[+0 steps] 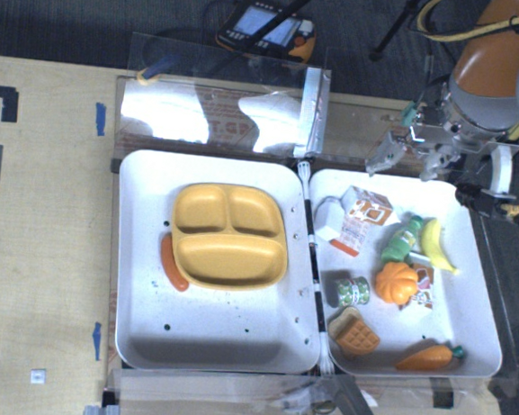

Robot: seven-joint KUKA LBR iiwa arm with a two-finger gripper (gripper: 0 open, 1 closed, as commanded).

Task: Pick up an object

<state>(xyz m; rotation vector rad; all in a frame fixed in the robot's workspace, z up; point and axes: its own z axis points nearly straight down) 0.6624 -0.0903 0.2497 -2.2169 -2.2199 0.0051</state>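
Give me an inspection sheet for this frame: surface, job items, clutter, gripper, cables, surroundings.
Surface: two white bins, left bin, right bin.
Job's things: right bin holds carton, green bottle, banana, pumpkin, can, waffle, carrot.
Clutter: yellow divided tray and hot dog in left bin.
Gripper: gripper above right bin's far edge, holding nothing.
Cables: yellow cables by arm.
Surroundings: handheld pendant beyond bins.

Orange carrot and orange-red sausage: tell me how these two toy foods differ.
The orange carrot with a green top lies in the right white bin, near its front edge; the orange-red sausage lies in the left white bin. The carrot tapers to a point, while the sausage is rounded at both ends. The carrot lies in the open; the sausage is tucked against the yellow divided plate. Both are long, thin and lying flat.
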